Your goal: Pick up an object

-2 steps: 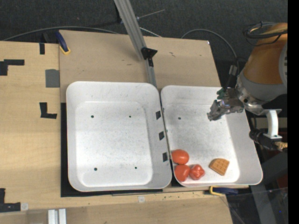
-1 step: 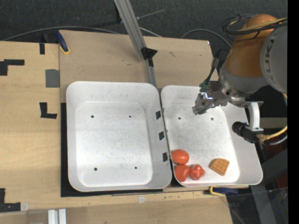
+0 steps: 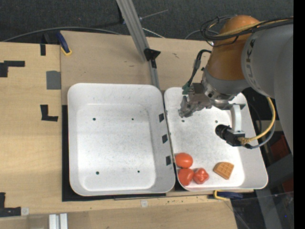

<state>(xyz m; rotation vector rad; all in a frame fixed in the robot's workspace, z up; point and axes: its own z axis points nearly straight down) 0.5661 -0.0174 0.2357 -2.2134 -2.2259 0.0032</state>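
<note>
My bench under the overhead camera

A pale wooden benchtop [image 3: 105, 56] is sitting on dark grey flooring [image 3: 57, 6], black tape marks [image 3: 45, 112] are lying at my left, and a slanted metal pole [image 3: 136, 25] is crossing overhead.

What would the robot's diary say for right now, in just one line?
gripper: above right bin, far end, holding nothing seen | red pieces and waffle: near edge, untouched | pick: not yet done

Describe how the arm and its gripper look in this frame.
The grey KUKA arm has a rounded orange band above the wrist. Black cables loop over that band, and a yellow cable curves beneath. The small two-finger gripper is dark grey metal.
</note>
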